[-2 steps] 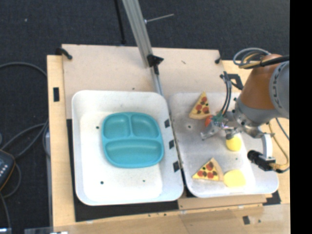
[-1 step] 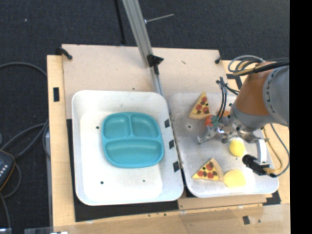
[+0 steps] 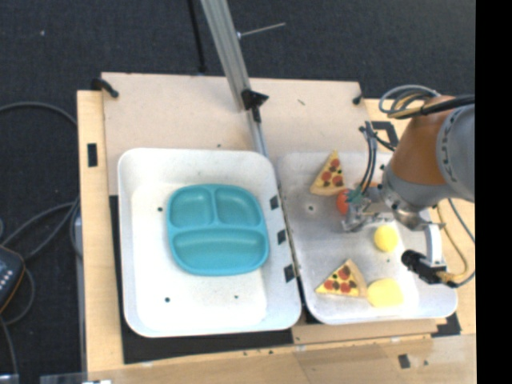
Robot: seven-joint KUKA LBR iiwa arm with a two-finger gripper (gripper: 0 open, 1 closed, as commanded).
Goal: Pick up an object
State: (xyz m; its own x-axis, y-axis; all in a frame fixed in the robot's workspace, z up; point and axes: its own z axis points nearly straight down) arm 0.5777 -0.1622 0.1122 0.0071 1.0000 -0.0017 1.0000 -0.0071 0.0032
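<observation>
Dark carpet (image 3: 96,22) all round, black cables trailing at the left edge, and a pale wooden bench (image 3: 176,110) in mid-frame. On it, the left white plastic bin (image 3: 136,294) carries a turquoise three-compartment plate (image 3: 217,230). The right white bin (image 3: 308,294) holds two toy pizza slices, one upper (image 3: 329,174), one lower (image 3: 342,280), plus a small yellow ball (image 3: 386,238) and a larger yellow lump (image 3: 386,293). The gripper (image 3: 352,214) sits low in the right bin, just beside a small red object (image 3: 342,202); whether the claw is apart or together, I cannot tell. A metal pole (image 3: 228,46) slants in from the top.
</observation>
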